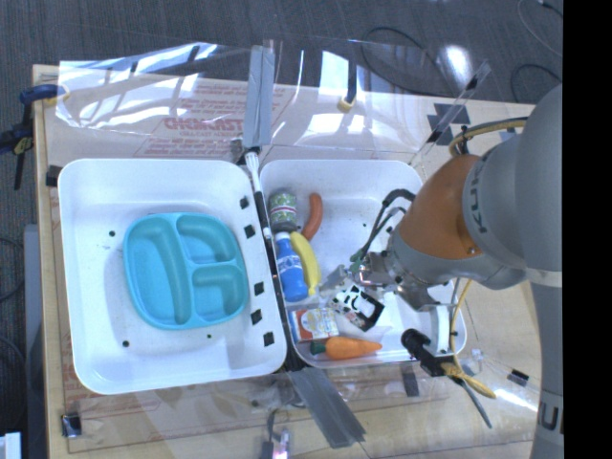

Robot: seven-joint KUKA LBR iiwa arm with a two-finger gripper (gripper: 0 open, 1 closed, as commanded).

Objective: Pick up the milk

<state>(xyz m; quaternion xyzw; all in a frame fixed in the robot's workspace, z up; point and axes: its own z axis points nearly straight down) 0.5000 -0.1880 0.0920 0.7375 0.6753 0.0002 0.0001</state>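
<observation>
We take the milk (352,303) to be the small white carton with black patches lying in the right bin (382,175), toward its near edge and tilted on its side, though the print is too small to read for certain. It rests on the bin floor, so in our judgement the lift has not happened yet.

The pincer (361,277) hangs right over the carton's upper edge, touching it or nearly so, and we cannot tell whether it is spread or closed, nor whether any part of the carton sits inside it. The reach looks done; the grasp and the lift are what remain, as far as we can judge.

Just beside the carton, toward the near wall, lies a carrot (350,348), and to its left a small red and white packet (313,324). Further up the bin's left side we see a blue bottle (289,268) with a banana (306,259) touching it, then a small can (282,206) and a sausage (313,215) near the far end. These crowd the carton on its left and near sides, so a clean grip may be awkward.

The grey arm (478,228) with its orange band comes in from the right and covers that side of the bin. The left bin (86,189) holds a blue divided tray (186,269), well apart from the work. Both bins sit on the counter (115,127) under clear plastic sheeting.
</observation>
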